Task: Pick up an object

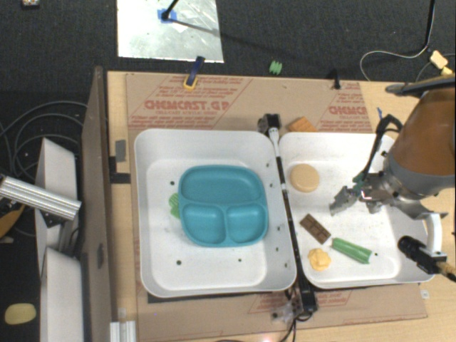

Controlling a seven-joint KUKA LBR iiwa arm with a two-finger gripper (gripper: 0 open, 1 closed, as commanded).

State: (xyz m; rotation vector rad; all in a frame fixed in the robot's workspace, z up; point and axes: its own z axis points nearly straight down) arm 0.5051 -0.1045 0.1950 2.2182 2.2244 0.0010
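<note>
With fingers [340, 199] spread and holding nothing, the gripper [343, 201] hovers in the right bin [381, 273] between the tan disc [306, 177], brown bar [315, 228] and green piece [351, 250].

**One camera, high above me**

One camera sits high over the bench and looks down at a slant. It sees both shallow white plastic bins [153, 212] side by side. My grey arm [427, 148] comes in from its right.

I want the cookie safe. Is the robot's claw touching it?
Apart. The camera view shows bare white bin floor between the gripper and the round cookie.
</note>
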